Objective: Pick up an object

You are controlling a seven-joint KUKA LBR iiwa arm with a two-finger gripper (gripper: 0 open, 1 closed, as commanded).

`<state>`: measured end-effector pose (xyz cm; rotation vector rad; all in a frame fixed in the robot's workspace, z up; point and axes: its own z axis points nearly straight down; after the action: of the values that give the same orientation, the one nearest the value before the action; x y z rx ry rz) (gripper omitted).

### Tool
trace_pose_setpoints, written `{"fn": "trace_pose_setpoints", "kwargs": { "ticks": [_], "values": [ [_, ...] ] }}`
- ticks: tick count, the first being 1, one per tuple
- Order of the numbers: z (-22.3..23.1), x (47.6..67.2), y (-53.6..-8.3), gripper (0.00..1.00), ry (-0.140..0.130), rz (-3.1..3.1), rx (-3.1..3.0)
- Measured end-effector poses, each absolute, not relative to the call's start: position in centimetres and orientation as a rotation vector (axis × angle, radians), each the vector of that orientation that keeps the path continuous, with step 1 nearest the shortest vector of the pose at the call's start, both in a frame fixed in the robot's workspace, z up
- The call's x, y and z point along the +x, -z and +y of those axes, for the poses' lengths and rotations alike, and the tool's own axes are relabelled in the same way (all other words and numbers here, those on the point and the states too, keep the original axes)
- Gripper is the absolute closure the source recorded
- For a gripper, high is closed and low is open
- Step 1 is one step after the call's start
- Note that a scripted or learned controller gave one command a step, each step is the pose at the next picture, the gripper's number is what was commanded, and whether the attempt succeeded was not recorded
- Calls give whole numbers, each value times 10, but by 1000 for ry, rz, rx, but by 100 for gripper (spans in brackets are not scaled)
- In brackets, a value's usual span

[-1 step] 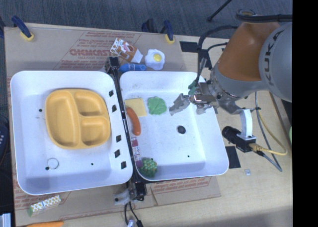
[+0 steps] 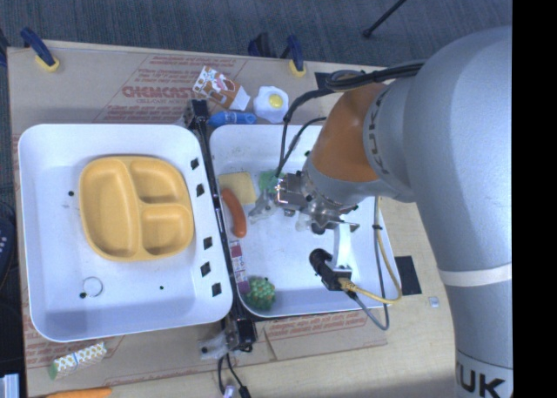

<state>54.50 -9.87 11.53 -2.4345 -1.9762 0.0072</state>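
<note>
The gripper (image 2: 277,199) is seen low over the left half of the right bin (image 2: 248,142), with the grey arm (image 2: 452,144) brought in across that bin's right edge. Whether the gripper is open or closed cannot be told. The things that could be picked up are gathered along the left edge of the right bin. A yellow block (image 2: 237,185) is placed near the bin's far left corner. An orange sausage (image 2: 235,215) is laid lengthwise along the left wall, just on the near side of the block and just beside the gripper; whether it is touched cannot be told. A small green thing (image 2: 267,182), partly hidden by the gripper, is seen between the block and the gripper. A green ball (image 2: 259,291) is found in the near left corner, and a small packet (image 2: 237,257) is set against the left wall between the sausage and the ball. In the left bin (image 2: 43,213) a yellow divided plate (image 2: 137,206) is laid flat around the middle, towards the far edge, and a small ring (image 2: 91,286) is seen towards the near left corner. On the bench (image 2: 78,74), beyond the bins' far edges, a small carton (image 2: 213,84), a blue thing (image 2: 231,118) and a white-and-yellow thing (image 2: 271,102) are placed close together.
</note>
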Motion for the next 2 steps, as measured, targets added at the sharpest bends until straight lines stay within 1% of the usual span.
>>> {"fn": "trace_pose_setpoints", "kwargs": {
  "ticks": [1, 2],
  "values": [
    [-97, 602, -97, 0, -3, -2154, -2284],
    [-97, 602, -107, 100, -5, -2156, -2279]
  ]
}}
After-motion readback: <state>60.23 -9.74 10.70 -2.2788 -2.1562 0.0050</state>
